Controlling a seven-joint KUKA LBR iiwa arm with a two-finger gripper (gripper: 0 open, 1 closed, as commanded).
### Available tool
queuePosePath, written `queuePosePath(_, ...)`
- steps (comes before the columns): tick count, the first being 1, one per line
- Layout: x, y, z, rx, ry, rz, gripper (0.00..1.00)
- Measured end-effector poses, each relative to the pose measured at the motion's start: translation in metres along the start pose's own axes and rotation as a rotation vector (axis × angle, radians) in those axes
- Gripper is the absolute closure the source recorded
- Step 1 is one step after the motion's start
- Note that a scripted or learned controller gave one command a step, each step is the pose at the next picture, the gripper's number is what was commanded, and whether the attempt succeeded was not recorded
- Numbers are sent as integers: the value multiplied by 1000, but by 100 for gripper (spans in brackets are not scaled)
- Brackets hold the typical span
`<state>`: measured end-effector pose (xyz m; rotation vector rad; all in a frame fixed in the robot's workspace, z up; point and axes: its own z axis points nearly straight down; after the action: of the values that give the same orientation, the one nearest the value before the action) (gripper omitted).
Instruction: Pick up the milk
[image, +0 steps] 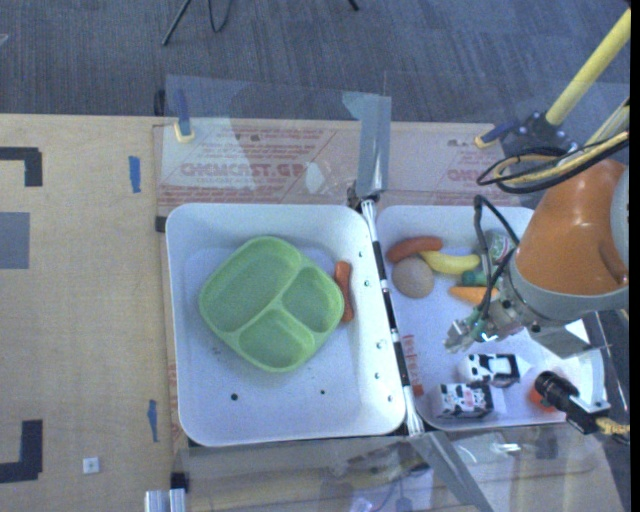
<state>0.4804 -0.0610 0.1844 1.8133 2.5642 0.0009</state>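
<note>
Your milk carton (466, 399) lies untouched at the near edge of the right bin (425, 330), so the pick is not yet done. The jaws (478, 333) hang just above and behind it, low over the bin floor; whether they are open or closed you cannot tell, since the metal parts blur together. What is left is to descend, close and lift. The arm's bulk covers the bin's right side.

Two white bins (200, 330), one green plate (270, 302), one banana (450, 263)
</note>
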Motion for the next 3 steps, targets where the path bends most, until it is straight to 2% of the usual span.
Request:
queuePosePath(1,-1,0,0,0,0,1,0)
queuePosePath(2,-57,-20,97,-5,-3,135,0)
queuePosePath(3,-58,-18,86,-11,-6,136,100)
